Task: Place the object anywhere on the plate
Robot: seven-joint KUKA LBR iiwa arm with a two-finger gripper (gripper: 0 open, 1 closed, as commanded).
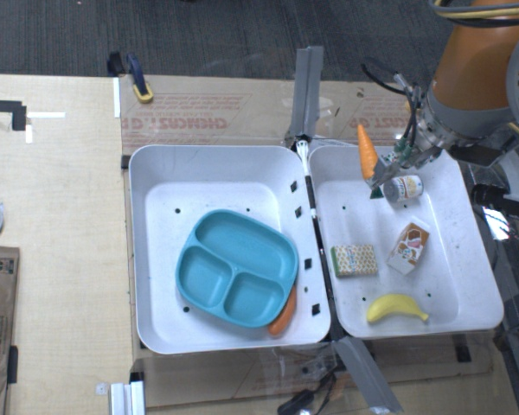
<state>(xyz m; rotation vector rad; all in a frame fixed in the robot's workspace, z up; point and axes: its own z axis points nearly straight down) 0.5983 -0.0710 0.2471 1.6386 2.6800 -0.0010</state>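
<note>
The gripper (pixel 387 178) is seen at upper right, pinching an upright carrot (pixel 367 151) above the right bin (pixel 467 232). The blue plate (pixel 236 268) is seen at lower centre.

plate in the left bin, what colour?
Light blue, three compartments. The plate shows clearly in the camera view, in the left bin.

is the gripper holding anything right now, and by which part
It cannot be told. The gripper sits in the right bin between the carrot and the small can, but no object shows clearly between its fingers.
</note>
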